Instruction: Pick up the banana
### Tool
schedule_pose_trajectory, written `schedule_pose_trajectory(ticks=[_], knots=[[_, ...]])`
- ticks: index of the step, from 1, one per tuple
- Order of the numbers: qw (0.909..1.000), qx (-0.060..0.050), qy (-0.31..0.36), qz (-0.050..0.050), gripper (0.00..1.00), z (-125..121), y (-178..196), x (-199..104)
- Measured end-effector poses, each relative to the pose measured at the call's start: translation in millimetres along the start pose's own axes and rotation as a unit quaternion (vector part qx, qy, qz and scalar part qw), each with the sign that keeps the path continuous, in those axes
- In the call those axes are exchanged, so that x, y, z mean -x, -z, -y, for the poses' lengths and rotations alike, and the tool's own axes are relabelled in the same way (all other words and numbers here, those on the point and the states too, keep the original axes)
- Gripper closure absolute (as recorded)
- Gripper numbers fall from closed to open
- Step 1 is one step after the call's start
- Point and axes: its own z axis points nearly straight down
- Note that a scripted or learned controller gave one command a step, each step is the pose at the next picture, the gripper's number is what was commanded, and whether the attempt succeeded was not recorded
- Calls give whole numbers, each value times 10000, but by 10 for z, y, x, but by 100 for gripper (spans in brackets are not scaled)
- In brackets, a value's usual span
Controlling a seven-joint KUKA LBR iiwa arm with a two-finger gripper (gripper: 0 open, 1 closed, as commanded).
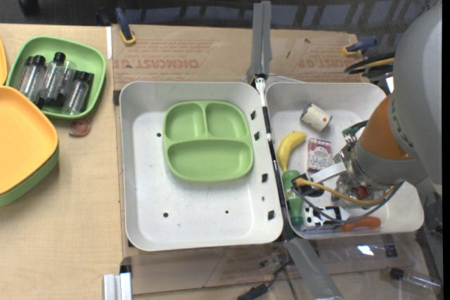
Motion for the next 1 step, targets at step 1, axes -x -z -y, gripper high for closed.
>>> schedule_pose_trajectory(ticks=[1], knots=[[9999, 1, 134, -4, 100, -518, 6, -114]])
